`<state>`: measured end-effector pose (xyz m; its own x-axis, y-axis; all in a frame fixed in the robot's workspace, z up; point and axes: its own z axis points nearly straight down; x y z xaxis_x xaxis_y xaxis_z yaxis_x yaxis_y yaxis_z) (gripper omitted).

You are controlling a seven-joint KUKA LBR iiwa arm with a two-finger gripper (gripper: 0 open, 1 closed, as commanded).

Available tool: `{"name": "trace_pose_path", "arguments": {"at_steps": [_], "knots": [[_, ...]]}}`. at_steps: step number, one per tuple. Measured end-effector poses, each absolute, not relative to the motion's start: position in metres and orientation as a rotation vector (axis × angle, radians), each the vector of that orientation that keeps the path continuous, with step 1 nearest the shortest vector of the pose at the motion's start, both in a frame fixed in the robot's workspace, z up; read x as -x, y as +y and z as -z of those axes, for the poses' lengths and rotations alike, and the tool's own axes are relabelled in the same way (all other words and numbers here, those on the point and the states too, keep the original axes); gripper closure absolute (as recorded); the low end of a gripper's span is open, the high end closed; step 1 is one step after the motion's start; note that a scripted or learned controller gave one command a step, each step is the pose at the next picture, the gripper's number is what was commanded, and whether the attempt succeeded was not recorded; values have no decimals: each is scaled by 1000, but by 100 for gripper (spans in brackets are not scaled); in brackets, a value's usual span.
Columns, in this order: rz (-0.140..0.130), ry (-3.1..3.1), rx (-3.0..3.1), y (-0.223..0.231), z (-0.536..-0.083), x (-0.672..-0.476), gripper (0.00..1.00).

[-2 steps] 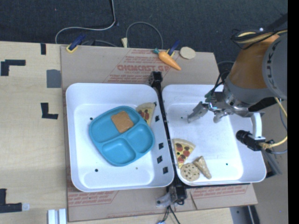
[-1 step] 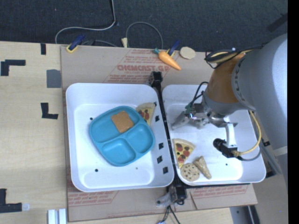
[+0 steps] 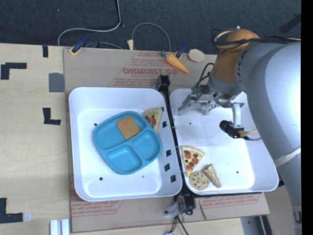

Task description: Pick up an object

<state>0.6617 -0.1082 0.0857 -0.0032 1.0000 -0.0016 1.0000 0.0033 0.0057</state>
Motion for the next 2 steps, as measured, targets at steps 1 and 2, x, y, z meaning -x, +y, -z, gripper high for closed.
{"name": "trace_pose_path", "arguments": {"at_steps": [1,2], "knots": [[9,2222,-2217,-96,-86,-668,0],[-2,2219,-2217,-95,-86,-644,0]]}}
